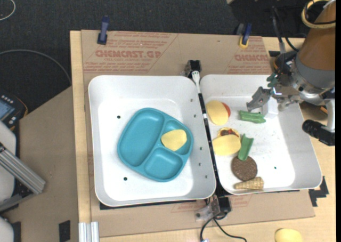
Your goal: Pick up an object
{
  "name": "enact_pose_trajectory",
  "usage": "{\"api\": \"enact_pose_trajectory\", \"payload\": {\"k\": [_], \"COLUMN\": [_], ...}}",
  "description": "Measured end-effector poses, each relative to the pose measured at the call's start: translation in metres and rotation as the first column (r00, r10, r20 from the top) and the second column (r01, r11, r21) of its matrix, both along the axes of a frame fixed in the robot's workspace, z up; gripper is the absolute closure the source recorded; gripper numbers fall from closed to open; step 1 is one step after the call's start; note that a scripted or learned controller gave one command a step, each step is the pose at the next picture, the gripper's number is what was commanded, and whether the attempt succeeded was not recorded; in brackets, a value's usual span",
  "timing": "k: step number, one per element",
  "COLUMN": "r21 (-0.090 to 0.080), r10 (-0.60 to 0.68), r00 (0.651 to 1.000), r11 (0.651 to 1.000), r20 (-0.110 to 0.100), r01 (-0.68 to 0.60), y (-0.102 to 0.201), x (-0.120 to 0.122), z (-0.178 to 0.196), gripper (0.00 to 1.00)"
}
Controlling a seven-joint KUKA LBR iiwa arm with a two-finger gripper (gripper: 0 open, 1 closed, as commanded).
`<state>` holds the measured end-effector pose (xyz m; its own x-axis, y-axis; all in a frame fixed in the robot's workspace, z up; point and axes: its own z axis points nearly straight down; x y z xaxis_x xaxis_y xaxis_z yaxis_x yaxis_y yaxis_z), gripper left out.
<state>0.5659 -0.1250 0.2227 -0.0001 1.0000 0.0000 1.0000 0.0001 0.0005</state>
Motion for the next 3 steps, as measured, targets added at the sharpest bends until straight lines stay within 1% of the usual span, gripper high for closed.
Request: {"api": "enact_pose_trajectory", "payload": {"k": [1, 2, 3], "r21": [0.007, 0.002, 0.0], "r10": [0.014, 0.002, 0.002], "r00": [1.0, 1.0, 1.0], "r11": [1.0, 1.0, 1.0], "r20": [-0.001, 0.01, 0.003], "r01": [-0.014, -0.002, -0.002], "y": [0.135, 0.13, 0.131], "x": [-0.025, -0.072, -0.07], "z": [0.024, 0.133, 0.137], "gripper": [0.0, 0.0, 1.0]}}
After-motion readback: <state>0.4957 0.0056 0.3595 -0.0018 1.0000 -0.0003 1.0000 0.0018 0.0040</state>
